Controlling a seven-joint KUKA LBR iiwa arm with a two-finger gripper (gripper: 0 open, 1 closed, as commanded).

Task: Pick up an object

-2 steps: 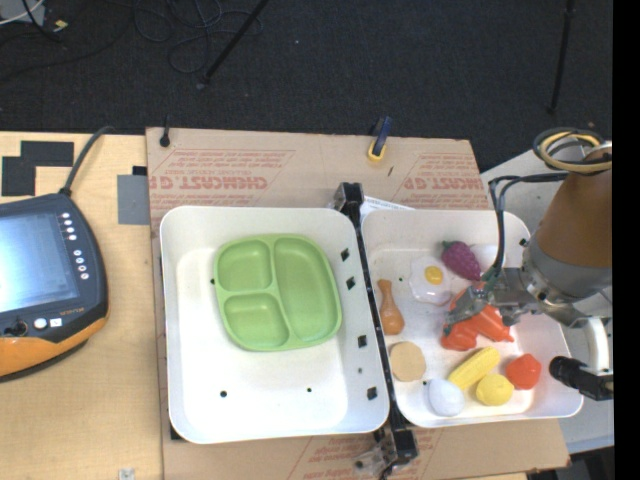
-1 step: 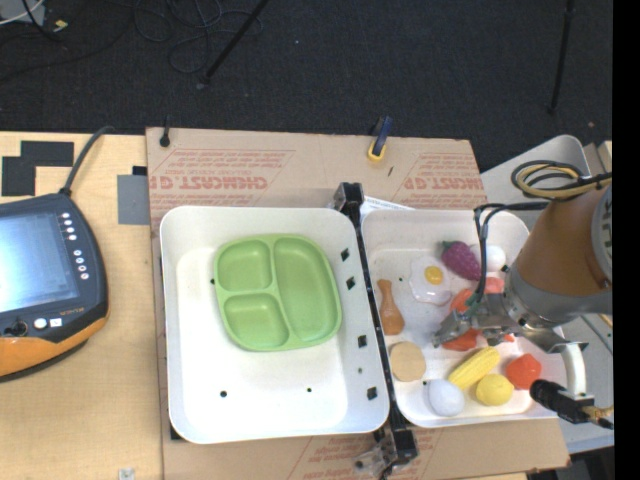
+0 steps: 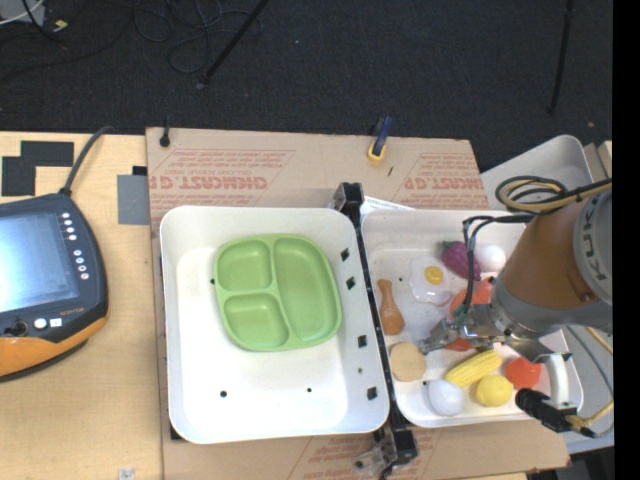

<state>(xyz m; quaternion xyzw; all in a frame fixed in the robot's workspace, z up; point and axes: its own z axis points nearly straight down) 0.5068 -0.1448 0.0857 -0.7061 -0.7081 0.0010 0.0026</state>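
Note:
The right bin holds several toy foods: a fried egg, a purple piece, a white ball, a brown drumstick-like piece, a tan cookie, a white egg, a yellow corn cob, a lemon and a red piece. My gripper hangs low over the middle of this bin, just above the corn cob, beside an orange-red piece. The wrist hides what lies under it.
The left bin carries a green three-compartment plate. A teach pendant lies on the bench at far left. A blue and yellow clamp sits on the cardboard behind the bins. Cables loop at the right bin's far corner.

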